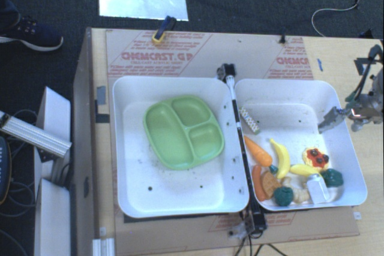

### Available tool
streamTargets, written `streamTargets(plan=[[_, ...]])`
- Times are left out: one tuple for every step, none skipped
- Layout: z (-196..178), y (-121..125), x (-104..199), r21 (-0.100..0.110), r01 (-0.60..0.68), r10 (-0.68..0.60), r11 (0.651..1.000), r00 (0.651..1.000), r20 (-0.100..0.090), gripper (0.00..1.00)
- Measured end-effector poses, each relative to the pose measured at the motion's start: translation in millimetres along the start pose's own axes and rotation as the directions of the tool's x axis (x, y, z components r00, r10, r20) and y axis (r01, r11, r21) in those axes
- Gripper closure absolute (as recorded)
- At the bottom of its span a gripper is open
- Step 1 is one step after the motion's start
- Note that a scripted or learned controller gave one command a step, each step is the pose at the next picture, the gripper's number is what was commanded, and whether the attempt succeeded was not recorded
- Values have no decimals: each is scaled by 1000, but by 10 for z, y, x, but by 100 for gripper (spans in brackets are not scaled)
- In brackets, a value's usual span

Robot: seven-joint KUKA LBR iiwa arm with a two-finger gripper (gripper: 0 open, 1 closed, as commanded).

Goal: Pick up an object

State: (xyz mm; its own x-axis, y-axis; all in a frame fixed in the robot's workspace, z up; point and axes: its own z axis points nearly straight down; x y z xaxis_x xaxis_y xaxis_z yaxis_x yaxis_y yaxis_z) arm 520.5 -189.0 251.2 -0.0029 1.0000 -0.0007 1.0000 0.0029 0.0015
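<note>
The surface [210, 48] is covered in printed cardboard, with two white bins sitting side by side on it: left bin [129, 189], right bin [288, 90].

Green divided plate [183, 132] in the left white bin [135, 96]; dark shoe [33, 36] on the floor.

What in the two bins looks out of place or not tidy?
Nothing looks damaged or spilled. The green plate lies askew in the left bin, and the toy food, such as the carrot and banana, is crowded in the right bin's near corner.
</note>
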Motion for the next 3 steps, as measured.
streamTargets(plan=[[851,-316,-27,1,-2,2,1000,1000,-1,0],[1534,-302,396,-12,-3,3,1000,1000,4,0],[1666,-240,915,0,0,0,1000,1000,-1,0]])
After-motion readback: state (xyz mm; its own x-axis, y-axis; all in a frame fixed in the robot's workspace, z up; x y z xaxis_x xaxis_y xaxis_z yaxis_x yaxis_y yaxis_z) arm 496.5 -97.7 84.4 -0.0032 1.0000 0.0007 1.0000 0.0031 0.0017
